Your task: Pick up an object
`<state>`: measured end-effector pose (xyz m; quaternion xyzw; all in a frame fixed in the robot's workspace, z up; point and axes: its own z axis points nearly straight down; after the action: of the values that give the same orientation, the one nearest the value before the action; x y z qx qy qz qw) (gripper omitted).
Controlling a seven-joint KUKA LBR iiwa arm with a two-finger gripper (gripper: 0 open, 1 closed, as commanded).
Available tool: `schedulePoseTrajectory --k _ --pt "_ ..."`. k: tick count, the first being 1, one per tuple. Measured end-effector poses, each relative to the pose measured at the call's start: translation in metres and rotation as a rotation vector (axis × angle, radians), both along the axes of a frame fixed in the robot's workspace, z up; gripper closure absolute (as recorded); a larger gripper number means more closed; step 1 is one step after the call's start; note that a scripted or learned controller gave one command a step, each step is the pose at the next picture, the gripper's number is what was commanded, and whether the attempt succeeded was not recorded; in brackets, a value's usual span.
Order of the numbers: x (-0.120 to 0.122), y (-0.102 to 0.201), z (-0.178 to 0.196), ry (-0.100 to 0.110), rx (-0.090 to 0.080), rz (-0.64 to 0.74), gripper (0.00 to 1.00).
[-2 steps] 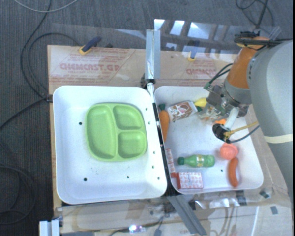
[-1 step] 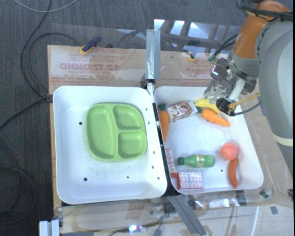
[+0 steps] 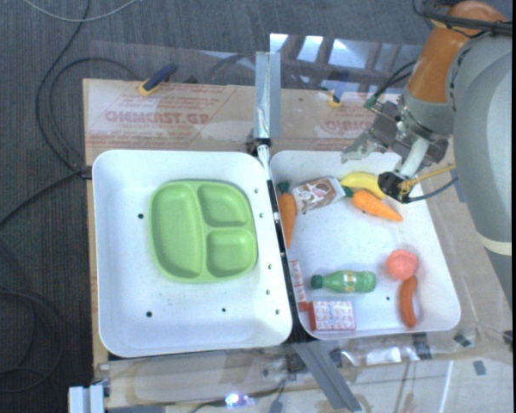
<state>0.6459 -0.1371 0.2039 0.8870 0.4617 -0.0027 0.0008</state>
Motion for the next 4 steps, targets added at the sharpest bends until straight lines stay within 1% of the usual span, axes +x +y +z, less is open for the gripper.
schedulePoseTrajectory --k 1,2,3,4 --pt "0.02 -0.012 -0.09 0.012 0.0 -0.143 0.0" --pt "0.003 -0.025 -0.115 0.002 0.003 -0.382 0.0" --pt "-0.029 -0.037 -0.115 -0.013 0.0 -0.468 0.0" --pt "-0.03 -0.037 -0.106 -0.007 -0.002 -0.466 1.0"
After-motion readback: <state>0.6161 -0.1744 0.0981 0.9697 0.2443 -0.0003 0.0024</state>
